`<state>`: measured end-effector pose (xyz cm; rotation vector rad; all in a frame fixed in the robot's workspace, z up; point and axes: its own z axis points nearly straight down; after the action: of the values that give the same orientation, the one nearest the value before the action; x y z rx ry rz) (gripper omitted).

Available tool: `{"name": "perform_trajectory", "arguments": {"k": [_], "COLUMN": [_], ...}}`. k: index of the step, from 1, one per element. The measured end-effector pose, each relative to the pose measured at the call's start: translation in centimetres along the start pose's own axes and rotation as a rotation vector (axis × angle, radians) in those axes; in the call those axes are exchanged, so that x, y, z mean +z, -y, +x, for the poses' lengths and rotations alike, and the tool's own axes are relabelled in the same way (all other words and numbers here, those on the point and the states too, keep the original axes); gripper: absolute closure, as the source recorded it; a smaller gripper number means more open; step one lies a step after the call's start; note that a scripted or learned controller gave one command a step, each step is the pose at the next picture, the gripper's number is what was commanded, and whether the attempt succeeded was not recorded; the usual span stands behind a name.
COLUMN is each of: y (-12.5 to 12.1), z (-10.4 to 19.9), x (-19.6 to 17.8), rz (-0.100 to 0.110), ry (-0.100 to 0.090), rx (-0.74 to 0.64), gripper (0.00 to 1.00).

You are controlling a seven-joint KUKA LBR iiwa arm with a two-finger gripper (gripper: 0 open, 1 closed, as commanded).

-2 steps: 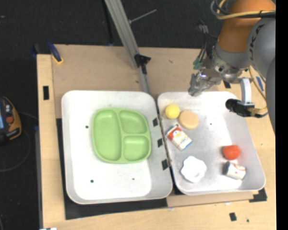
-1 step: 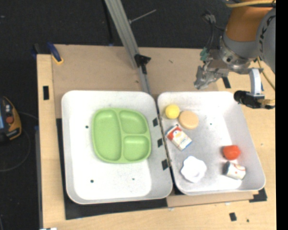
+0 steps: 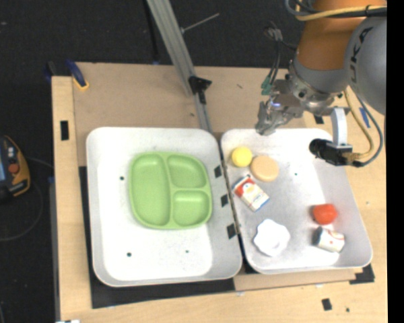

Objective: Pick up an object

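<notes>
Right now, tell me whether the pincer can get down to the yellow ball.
Probably yes. The pincer hangs over the right bin's far rim, close to the yellow ball. Nothing covers the ball, though the tan disc lies right beside it.

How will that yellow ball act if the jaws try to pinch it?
The yellow ball looks round and smooth, so it may roll or squirt away. It lies by the bin wall and a tan disc, which could block it somewhat.
</notes>
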<state>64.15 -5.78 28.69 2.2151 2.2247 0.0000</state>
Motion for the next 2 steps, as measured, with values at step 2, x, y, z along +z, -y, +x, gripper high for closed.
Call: {"name": "perform_trajectory", "arguments": {"k": [2], "y": [4.6], "z": [7.8], "x": [2.8], "rz": [0.002], "ry": [-0.002], "rx": [-0.001], "gripper": [1.00]}}
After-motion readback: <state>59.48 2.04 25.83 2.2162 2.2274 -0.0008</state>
